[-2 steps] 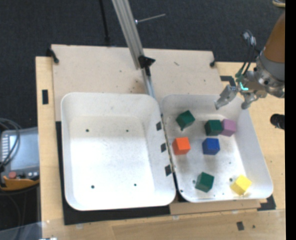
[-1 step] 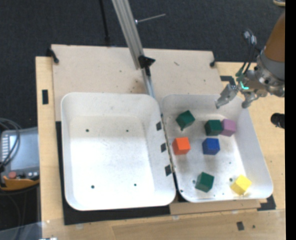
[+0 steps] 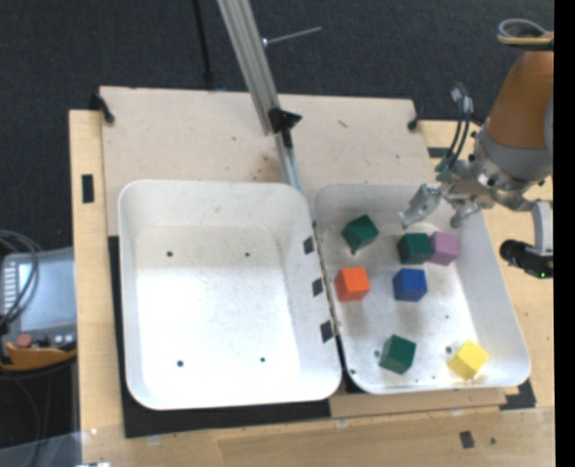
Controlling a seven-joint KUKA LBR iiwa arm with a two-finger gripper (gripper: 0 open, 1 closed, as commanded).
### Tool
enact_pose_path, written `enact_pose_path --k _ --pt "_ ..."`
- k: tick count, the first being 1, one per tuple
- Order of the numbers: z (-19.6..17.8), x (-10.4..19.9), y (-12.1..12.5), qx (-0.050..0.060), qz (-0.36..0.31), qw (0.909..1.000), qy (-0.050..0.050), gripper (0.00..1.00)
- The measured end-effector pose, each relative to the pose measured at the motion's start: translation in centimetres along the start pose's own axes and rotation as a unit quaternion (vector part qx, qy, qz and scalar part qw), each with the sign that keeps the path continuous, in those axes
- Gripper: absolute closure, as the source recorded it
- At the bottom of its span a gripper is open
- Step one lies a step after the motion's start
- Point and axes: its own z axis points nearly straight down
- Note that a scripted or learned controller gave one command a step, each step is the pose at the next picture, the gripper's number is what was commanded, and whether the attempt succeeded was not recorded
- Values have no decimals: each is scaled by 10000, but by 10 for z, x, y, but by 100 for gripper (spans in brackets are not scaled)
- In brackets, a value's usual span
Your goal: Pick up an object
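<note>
Reaching from right, arm [image 3: 521, 115] angled over right bin [image 3: 506, 309]; jaws spread, holding nothing.

The left shallow white plastic bin [image 3: 219, 290] offers broad open floor from wall to wall. The right white bin [image 3: 491, 300] is crowded: a dark green cube [image 3: 361, 233] near its far-left corner, another green cube [image 3: 415, 248] touching a small purple cube [image 3: 445, 248] by the far edge, with the hand [image 3: 441, 205] hanging just above them. An orange cube [image 3: 352, 282] and a blue cube [image 3: 410, 284] leave a narrow lane between. Along the near edge, a green cube [image 3: 398, 353] and a yellow cube [image 3: 468, 359] stand apart. A slanted aluminium rail [image 3: 253, 56] crosses the tabletop's [image 3: 190, 134] far side.
</note>
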Motion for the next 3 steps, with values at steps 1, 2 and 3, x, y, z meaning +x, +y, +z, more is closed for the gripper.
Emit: enact_pose_path --k 1,2,3 --pt "53 8 -5 1 6 10000 3 0" --pt "90 9 -5 -84 17 10000 -48 0" --pt "76 9 -3 -117 39 9999 -41 100"
